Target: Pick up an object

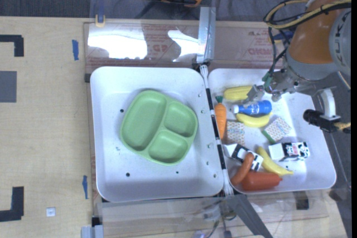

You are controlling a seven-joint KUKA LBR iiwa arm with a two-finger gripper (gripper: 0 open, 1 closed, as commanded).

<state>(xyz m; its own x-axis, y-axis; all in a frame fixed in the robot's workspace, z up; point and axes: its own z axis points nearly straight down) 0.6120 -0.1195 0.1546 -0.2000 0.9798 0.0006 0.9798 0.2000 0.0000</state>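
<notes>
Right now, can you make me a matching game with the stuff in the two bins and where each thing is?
Things:
1. green plate
2. carrot
3. blue bottle
4. red sausage

Places:
A. near the front edge of the right bin
B. in the middle of the left bin
C. just below the gripper, lying on a banana
D. along the right bin's left wall

Pairs: 1-B, 2-D, 3-C, 4-A

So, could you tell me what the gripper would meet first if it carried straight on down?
Most likely the blue bottle, lying just below the gripper in the right bin, though depth is hard to judge.
</notes>
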